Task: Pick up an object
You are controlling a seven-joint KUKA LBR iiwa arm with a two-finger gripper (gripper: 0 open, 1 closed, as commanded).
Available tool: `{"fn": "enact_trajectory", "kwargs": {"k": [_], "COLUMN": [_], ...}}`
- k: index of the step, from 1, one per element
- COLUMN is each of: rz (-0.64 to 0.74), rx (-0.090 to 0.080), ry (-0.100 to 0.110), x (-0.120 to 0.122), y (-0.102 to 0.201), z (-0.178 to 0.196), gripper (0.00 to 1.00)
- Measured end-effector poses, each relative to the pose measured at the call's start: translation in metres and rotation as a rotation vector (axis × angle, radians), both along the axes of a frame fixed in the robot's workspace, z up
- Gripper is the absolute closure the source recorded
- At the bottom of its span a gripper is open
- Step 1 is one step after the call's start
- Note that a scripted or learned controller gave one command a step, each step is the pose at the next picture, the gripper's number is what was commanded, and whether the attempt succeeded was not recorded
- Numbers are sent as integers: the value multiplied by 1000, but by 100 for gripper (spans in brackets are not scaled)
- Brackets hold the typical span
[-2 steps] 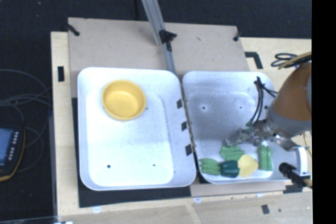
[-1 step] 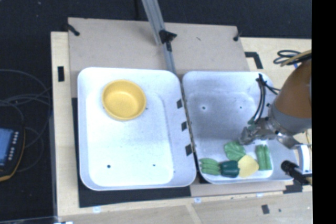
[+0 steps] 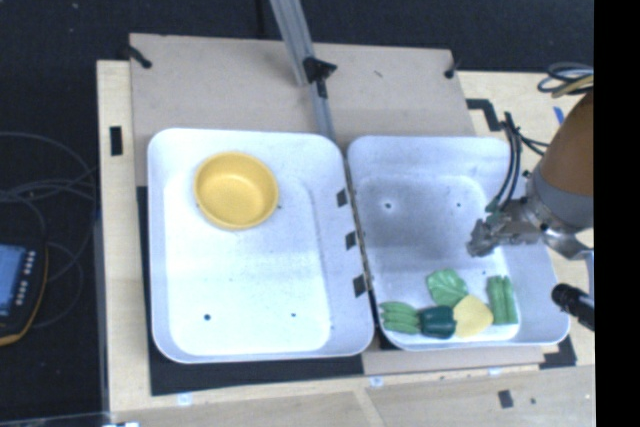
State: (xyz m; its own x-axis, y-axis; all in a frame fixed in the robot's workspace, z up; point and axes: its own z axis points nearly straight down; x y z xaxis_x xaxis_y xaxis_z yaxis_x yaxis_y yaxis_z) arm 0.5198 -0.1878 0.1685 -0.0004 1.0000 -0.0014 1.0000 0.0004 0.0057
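Observation:
A yellow bowl [image 3: 236,190] sits upright in the left bin [image 3: 180,305], near its far left corner. Small toy foods lie along the near edge of the right bin [image 3: 400,175]: a light green piece [image 3: 446,285], a green ridged piece [image 3: 501,299], a yellow piece [image 3: 472,317], a dark teal piece [image 3: 436,321] and a green piece [image 3: 398,316]. My gripper [image 3: 484,240] hangs over the right side of the right bin, a little beyond the toy pile. It looks small and blurred, and nothing can be seen between its fingers.
A grey metal pole [image 3: 290,15] slants from the top of the view down to the gap between the bins. Cables [image 3: 515,160] run along the arm at the right. The bench edge [image 3: 110,245] lies left of the bins.

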Motion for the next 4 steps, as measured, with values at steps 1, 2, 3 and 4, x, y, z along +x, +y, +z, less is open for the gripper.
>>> {"fn": "enact_trajectory", "kwargs": {"k": [1, 2, 3, 4], "rz": [0, 0, 3, 4], "rx": [0, 0, 2, 2], "ry": [1, 1, 5, 4], "x": [11, 12, 20, 18], "y": [0, 0, 49, 102], "z": [50, 97, 89, 97], "gripper": [100, 100, 100, 100]}}
